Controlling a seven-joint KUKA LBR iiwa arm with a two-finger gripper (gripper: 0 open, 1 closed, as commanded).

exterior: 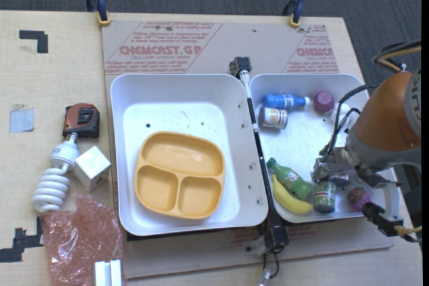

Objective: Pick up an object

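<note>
**Inspector:** Camera view, left bin (pixel 127 144) first. What does it hold?

**Assistant:** One yellow-orange divided plate (pixel 179 174), three compartments, lying flat toward the near side of the bin.

**Inspector:** Right bin (pixel 305 82)?

**Assistant:** At the far side a blue bottle (pixel 284 102) on its side, a small white-labelled jar (pixel 273 118) just beside it, and a purple round object (pixel 324 101) near the far right corner. At the near side a green bottle (pixel 289 178) lies tilted, touching a banana (pixel 289 199) below it. A small dark jar with a green label (pixel 325 197) stands just right of the banana's end. A dark red round object (pixel 356 198) sits further right.

**Inspector:** The arm?

**Assistant:** It enters from the right, orange band above the wrist. The gripper (pixel 326 174) is low in the right bin, directly over the dark jar and beside the green bottle.

**Inspector:** Clenched, released, or grasping?

**Assistant:** Cannot tell; the wrist body covers that part. No object is visibly lifted.

**Inspector:** Bench outside the bins?

**Assistant:** Left of the bins: a tape measure (pixel 82 120), a spiral light bulb (pixel 56 177), a white cube (pixel 92 166) and a reddish mesh bag (pixel 82 238).
</note>
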